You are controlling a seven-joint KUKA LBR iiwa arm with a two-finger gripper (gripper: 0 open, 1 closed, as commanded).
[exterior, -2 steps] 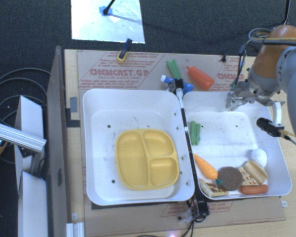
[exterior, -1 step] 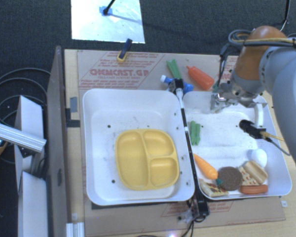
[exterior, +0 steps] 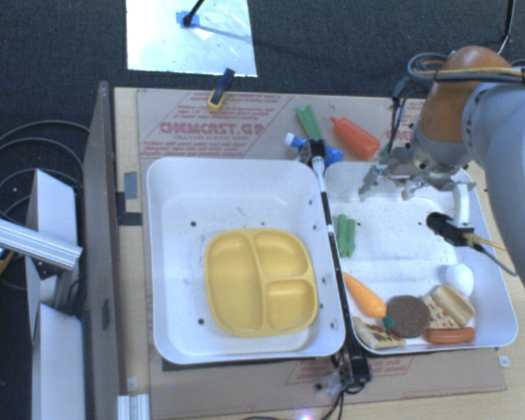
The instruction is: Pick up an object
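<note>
Camera view: the gripper (exterior: 390, 180) hangs over the right bin's (exterior: 494, 326) back edge. I cannot tell if it is gripping. A yellow tray (exterior: 261, 281) sits in the left bin (exterior: 171, 234).

Two bins side by side on the bench (exterior: 201, 116). In the left bin (exterior: 175, 199) — a divided tray (exterior: 261, 280), toward the near right. In the right bin (exterior: 499, 313) — bean pods (exterior: 345, 235) against the left wall, carrot (exterior: 365, 295) nearer, then round patty (exterior: 408, 315), bread roll (exterior: 452, 304), sausage (exterior: 450, 335) and egg (exterior: 459, 278) crowding the near right corner. Behind the bins, on the bench — another carrot (exterior: 356, 138), right of a pod (exterior: 309, 122). Gripper (exterior: 392, 178) over the right bin's far edge.
</note>
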